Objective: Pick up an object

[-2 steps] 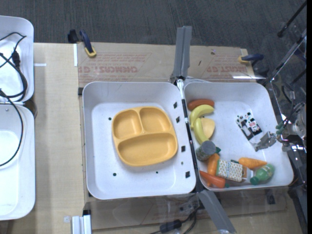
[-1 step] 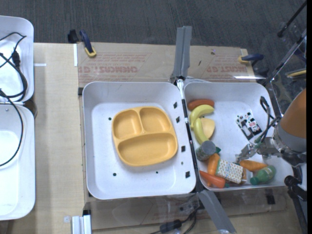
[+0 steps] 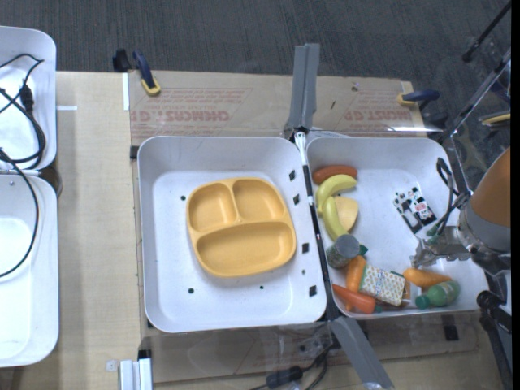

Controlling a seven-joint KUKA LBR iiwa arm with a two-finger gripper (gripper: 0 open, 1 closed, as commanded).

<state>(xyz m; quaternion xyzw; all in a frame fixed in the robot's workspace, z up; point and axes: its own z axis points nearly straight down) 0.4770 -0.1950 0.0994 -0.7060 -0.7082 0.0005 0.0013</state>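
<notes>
The right bin [image 3: 382, 159] holds several toy foods. A red sausage [image 3: 335, 172] lies at the back, with two yellow bananas [image 3: 333, 201] just in front of it. A black-and-white patterned piece [image 3: 414, 207] sits towards the right wall. Along the front lie a grey-lidded jar [image 3: 344, 249], a carrot [image 3: 355, 273], a speckled cracker block [image 3: 383, 285], a red pepper [image 3: 354, 300], an orange piece [image 3: 427, 277] and a green item [image 3: 437, 296]. My gripper [image 3: 429, 254] hangs low at the bin's right side, just above the orange piece. Nothing is seen held in it.
The left bin [image 3: 162, 218] holds a yellow divided plate [image 3: 240, 227]. A grey divider post [image 3: 305, 88] stands between the bins at the back. Clamps [image 3: 146, 73] sit on the cardboard behind. White tubs with cables [image 3: 20, 136] lie at the far left.
</notes>
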